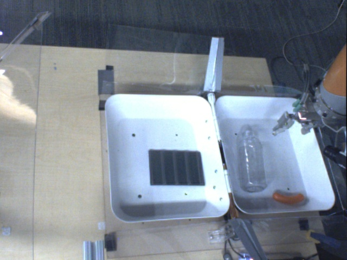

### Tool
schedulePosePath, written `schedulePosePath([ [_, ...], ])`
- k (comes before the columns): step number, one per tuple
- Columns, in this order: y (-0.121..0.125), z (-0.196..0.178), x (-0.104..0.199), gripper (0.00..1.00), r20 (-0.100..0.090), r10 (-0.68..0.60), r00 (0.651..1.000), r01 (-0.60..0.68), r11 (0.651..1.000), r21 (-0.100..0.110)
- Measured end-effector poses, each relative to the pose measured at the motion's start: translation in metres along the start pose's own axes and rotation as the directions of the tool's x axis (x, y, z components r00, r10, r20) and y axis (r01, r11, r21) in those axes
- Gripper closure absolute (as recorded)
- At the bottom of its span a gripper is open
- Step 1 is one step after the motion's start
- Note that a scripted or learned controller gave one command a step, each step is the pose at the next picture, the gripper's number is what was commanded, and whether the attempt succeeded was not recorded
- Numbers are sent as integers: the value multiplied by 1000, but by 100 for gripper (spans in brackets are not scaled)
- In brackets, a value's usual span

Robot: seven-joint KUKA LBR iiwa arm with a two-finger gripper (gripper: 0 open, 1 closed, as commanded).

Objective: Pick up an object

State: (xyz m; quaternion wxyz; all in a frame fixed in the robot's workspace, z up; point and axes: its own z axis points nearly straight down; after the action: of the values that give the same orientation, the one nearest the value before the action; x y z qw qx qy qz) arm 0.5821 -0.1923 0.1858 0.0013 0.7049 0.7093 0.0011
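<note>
A wooden tabletop (59, 161) seen from above carries two shallow white bins side by side. The left bin (124, 118) holds a dark ridged rectangular tray (176, 167) lying flat near its middle. The right bin (317, 172) holds two loose things: a clear plastic bottle (252, 158) lying on its side, running roughly up and down the picture, and a small orange sausage-shaped object (288, 198) near the bin's front wall, just beside the bottle's lower end but apart from it.

The robot arm (336, 83), grey with an orange band, enters from the right. Its hand (297, 116) hangs over the upper right part of the right bin, near the bottle's upper end but not touching it. Nothing sits between its fingers. They are small and partly blurred, so whether they are spread or together cannot be told.

Likely risks: the bottle is round, smooth and transparent, so it could roll or squirt out sideways if pinched off-centre, and it may dent under pressure. The orange object lies close to the front wall, so a finger could strike the wall or push the object along instead of closing around it. A descent between the two things would close on air.

No brand, label or readable writing can be made out on the bottle, the bins or the arm.
</note>
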Motion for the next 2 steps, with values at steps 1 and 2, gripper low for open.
schedulePosePath([
  [1,11,97,61,0,2,-97,995,97,995,-9],
  [2,89,99,80,0,1,-121,993,121,993,-2],
])
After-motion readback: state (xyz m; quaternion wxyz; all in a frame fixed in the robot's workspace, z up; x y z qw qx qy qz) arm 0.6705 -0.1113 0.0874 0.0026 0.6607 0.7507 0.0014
